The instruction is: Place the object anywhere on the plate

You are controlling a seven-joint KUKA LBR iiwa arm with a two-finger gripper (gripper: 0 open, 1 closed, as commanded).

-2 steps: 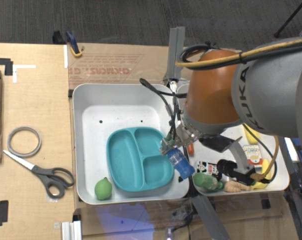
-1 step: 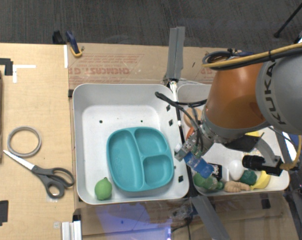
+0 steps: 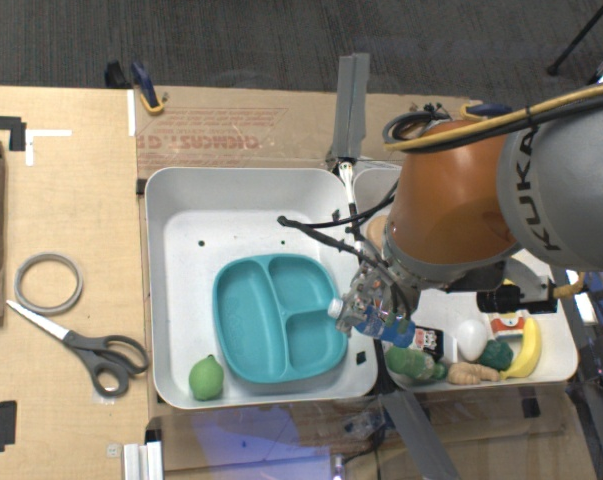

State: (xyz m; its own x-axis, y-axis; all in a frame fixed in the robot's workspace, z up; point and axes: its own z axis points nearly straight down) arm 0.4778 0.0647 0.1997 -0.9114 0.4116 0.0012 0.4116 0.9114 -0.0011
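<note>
Reaching in from the right, the arm (image 3: pixel 481 198) hangs over the wall between the two white bins. Its gripper (image 3: pixel 373 303) sits just past the right edge of the plate (image 3: pixel 279 318). A clear bottle (image 3: pixel 381 323) with a blue label lies slanted under the gripper. Its white cap touches the plate's right edge, and its other end points into the right bin (image 3: pixel 551 368). I cannot tell how the jaws stand, or if they pinch the bottle.

The plate is teal with three parts. It lies in the near half of the left bin (image 3: pixel 181 238). A green lime (image 3: pixel 207 377) sits in that bin's near left corner, just beside the plate.

Along the near edge of the right bin lie a banana (image 3: pixel 527 348), a white egg (image 3: pixel 470 339), a green toy (image 3: pixel 413 365) and a tan one (image 3: pixel 473 372).

Left of the bins, on the bench (image 3: pixel 61 218), lie scissors (image 3: pixel 91 348) and a tape roll (image 3: pixel 48 281).
</note>
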